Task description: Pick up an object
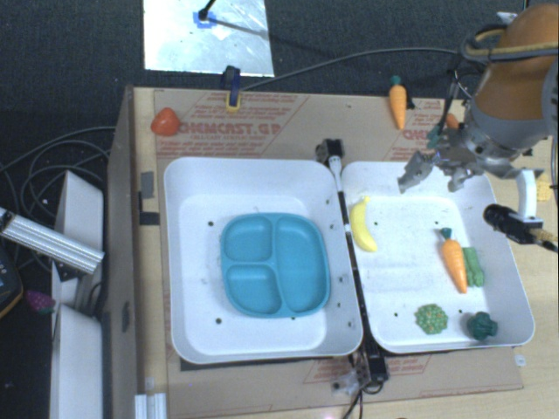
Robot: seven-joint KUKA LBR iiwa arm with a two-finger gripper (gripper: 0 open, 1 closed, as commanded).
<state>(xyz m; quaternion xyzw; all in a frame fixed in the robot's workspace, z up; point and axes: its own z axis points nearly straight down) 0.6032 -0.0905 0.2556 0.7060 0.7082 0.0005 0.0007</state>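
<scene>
Reaching in from the right edge, orange-banded wrist high in the upper right corner, hand (437, 173) angled down and to the left with its two grey fingers (414, 173) spread apart, nothing between them.

The right bin (397, 343) has open floor through its middle, between the banana (362, 225) at its left wall and the carrot (453, 264) with a green piece (473, 266) toward the right. Two green items (431, 319) (481, 326) crowd the lower right corner. In the left bin (196, 234), a blue divided plate (273, 264) takes the centre, leaving free margins along the walls.
</scene>
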